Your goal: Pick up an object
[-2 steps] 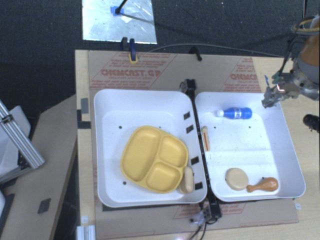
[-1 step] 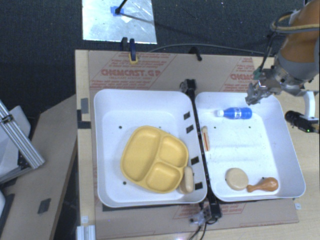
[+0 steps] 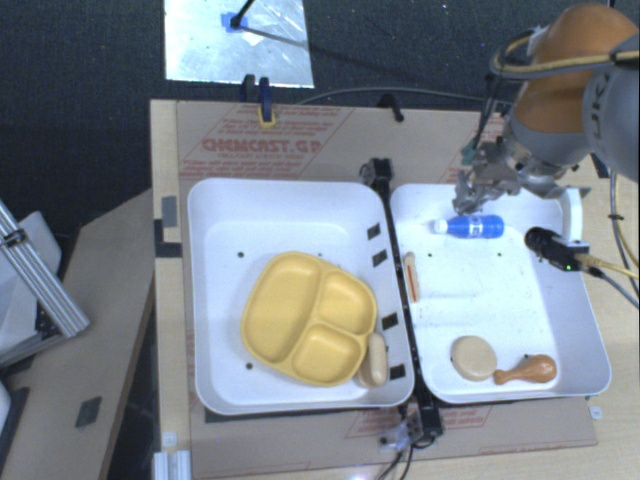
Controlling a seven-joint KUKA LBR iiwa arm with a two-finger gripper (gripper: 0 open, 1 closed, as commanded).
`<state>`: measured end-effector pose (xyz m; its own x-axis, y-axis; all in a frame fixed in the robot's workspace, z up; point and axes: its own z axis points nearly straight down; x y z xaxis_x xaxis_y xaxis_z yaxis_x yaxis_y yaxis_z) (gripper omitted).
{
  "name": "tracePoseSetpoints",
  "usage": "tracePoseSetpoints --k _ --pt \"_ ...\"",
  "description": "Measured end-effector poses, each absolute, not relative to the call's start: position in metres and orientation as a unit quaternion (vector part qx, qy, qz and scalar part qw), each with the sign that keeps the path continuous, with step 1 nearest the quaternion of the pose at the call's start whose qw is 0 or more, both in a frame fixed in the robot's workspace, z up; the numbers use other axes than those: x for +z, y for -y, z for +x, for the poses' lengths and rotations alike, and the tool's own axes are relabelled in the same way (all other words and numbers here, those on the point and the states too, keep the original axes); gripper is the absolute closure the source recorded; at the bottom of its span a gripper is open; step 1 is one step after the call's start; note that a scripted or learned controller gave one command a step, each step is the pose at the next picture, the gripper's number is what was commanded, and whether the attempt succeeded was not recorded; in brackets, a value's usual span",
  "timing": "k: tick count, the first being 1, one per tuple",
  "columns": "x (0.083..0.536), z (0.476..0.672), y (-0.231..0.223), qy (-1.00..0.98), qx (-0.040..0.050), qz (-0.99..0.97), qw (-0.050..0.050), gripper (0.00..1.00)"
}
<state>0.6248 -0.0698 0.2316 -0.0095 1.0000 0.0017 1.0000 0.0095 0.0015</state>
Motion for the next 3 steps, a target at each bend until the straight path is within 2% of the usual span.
tracePoseSetpoints --k 1,2,3 --pt "0.238 0.614 0.014 0.71 -0.001 -0.704 0.0 1.0" --pt "0.244 0.619 -0.038 0.71 -0.0013 -0.704 0.0 1.0" --pt "0.245 0.61 -0.099 0.711 -0.0011 -0.703 0.001 1.0"
